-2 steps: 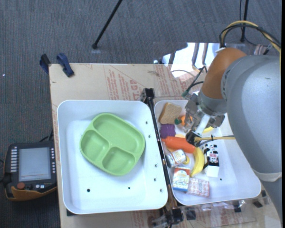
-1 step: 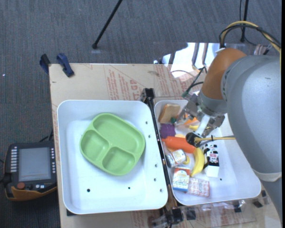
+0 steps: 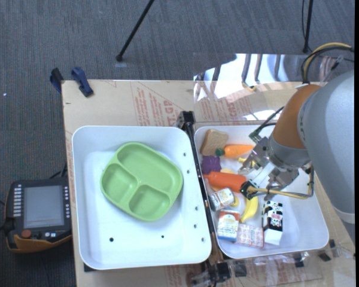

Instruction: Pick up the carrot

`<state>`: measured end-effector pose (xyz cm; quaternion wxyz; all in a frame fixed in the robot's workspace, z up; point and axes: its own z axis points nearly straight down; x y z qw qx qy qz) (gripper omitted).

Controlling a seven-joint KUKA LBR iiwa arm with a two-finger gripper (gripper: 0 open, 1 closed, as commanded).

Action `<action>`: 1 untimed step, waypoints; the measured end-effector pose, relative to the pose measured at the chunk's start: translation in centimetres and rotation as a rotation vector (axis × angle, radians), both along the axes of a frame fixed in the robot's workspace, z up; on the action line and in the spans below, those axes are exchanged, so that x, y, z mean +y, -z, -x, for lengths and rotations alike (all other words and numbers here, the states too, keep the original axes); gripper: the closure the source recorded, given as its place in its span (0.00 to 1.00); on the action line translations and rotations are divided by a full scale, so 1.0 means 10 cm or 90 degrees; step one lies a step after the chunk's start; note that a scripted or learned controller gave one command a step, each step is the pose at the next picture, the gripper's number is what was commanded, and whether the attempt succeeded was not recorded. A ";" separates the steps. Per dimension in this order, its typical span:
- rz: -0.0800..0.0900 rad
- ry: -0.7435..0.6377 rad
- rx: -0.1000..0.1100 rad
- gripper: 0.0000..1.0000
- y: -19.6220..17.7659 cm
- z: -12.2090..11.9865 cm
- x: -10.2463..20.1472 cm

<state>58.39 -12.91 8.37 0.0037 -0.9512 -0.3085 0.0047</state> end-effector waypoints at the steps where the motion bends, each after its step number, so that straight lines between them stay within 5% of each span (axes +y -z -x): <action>1: 0.004 0.069 0.007 0.00 0.02 -0.42 0.29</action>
